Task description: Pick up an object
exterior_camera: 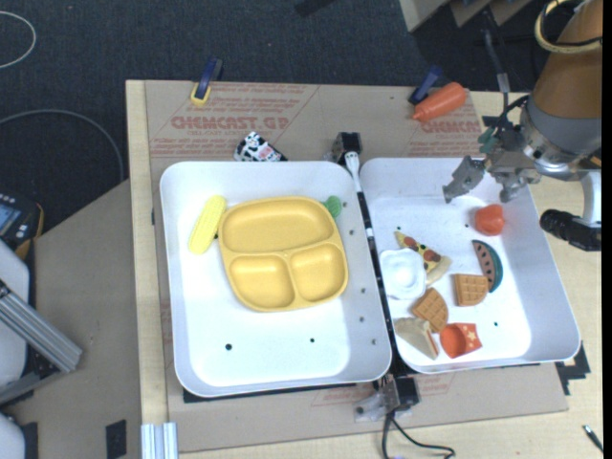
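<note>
The right bin (pixel 535 295) holds toy foods: an orange-red tomato (pixel 490 220) far right, a watermelon slice (pixel 488 263), pizza slice (pixel 422 251), white piece (pixel 402 271), two waffles (pixel 450 298), a sandwich wedge (pixel 417 337) and a red piece (pixel 461 339) nearest

Yellow divided tray (pixel 282 249), yellow corn (pixel 206 224), white bins (pixel 191 333), orange-red tomato (pixel 490 220), tan waffles (pixel 469 289)

The only lettering that can be read is on the brown board (pixel 287 113) covering the bench. Along its far edge, beyond the left bin (pixel 182 256), red print reads "CHEMCAST GP" inside a diamond-shaped outline, with a line of smaller red print above it too fine to make out. The same red marking repeats on the board beyond the right bin (pixel 545 285), but there it is too faint to read.
</note>
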You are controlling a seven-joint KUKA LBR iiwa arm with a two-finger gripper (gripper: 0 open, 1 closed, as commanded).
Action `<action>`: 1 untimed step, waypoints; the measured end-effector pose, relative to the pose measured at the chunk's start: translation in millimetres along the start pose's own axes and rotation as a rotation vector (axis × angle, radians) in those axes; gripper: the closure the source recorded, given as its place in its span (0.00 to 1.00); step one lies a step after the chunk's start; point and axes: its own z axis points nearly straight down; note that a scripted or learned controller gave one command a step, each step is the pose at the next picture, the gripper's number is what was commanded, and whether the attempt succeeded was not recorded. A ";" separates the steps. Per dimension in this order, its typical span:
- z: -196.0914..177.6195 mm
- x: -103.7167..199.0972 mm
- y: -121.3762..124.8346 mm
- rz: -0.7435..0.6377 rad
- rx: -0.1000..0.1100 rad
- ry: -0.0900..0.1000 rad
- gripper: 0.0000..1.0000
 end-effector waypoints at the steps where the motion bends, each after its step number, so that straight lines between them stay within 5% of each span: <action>1: -8.8 0.3 2.7 -0.002 -0.015 -0.002 0.00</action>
